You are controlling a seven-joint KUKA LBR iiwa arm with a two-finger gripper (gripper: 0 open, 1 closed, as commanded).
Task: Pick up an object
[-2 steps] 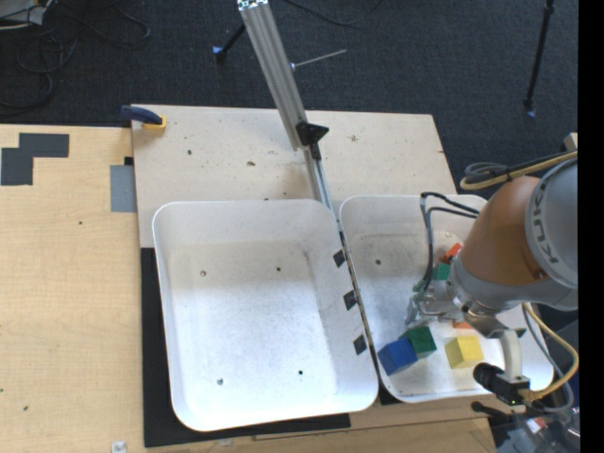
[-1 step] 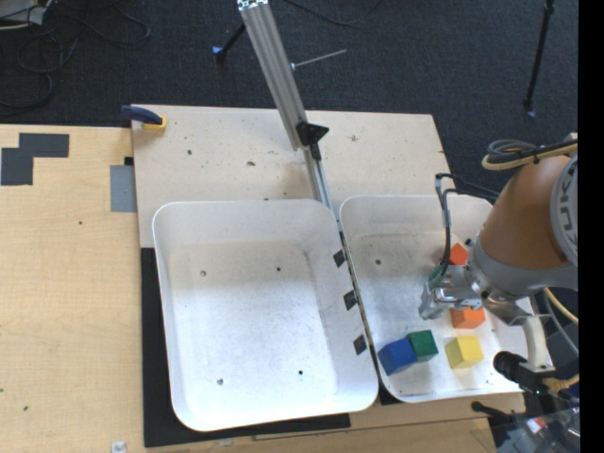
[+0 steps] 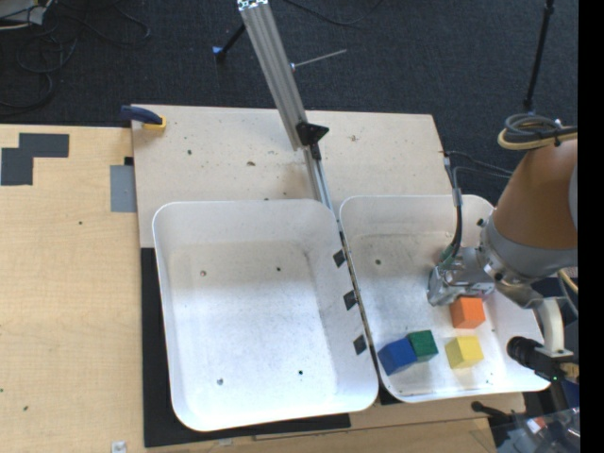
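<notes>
In the right bin (image 3: pixel 406 225), near its front, lie four small blocks. An orange block (image 3: pixel 468 312) sits furthest right. Just in front of it is a yellow block (image 3: pixel 463 351). A green block (image 3: pixel 424 344) touches a blue block (image 3: pixel 397 355) to its left. My gripper (image 3: pixel 451 286) hangs low over the right bin, right beside the orange block's upper left corner. The grey and orange arm (image 3: pixel 536 206) hides the bin's right rim behind it.
The left bin (image 3: pixel 245 310) lies beside the right one, with a divider and black clips (image 3: pixel 347 298) between them. A slanted aluminium bar (image 3: pixel 279 74) rises behind the bins. A blue and yellow clamp (image 3: pixel 144 116) sits at the board's far left corner.
</notes>
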